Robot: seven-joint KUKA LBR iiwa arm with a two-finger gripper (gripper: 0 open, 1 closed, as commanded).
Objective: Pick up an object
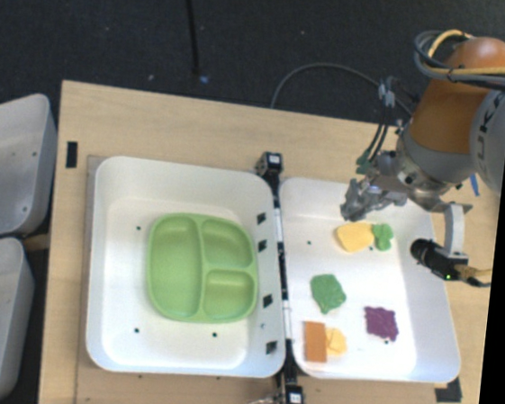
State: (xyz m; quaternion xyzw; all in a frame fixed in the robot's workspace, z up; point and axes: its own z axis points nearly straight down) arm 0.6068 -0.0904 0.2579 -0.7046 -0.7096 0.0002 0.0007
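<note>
My gripper (361, 204) hangs over the back of the right bin (417, 351), just above a yellow piece (354, 236). A small green piece (382, 236) touches the yellow one on its right. Further forward lie a larger green lump (327, 292), a purple piece (381, 323), and an orange block (314, 341) with a small yellow bit (336, 343) beside it. The grey fingers are seen from above and blur together.
The left bin (102, 333) holds a green divided plate (202, 267). A black clip (270, 164) sits at the back of the ridge between the bins. White chairs (2, 177) stand left of the bench.
</note>
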